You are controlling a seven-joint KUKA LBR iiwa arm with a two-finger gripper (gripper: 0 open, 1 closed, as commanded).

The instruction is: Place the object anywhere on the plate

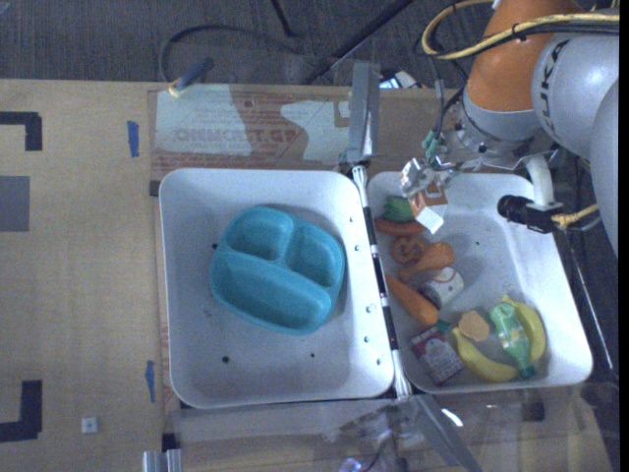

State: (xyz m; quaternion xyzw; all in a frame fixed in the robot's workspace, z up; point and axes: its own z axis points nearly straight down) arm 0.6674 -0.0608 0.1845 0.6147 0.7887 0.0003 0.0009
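Observation:
A blue plate [278,268] with three compartments lies in the left bin [187,342], slightly left of its middle, with nothing on it. My gripper [425,177] hangs over the far left corner of the right bin [550,293]. A small orange and white item [427,205] sits directly under it, touching or nearly touching; whether it is gripped is unclear. Just beside it lie a green toy [397,207] and an orange-red carrot [397,228].
The right bin also holds an orange pretzel-like piece [424,256], a second carrot [415,303], a small white and red cup [444,285], a red packet [437,354], a banana [491,360] and a green bottle [511,332]. A ridge [378,293] divides the bins.

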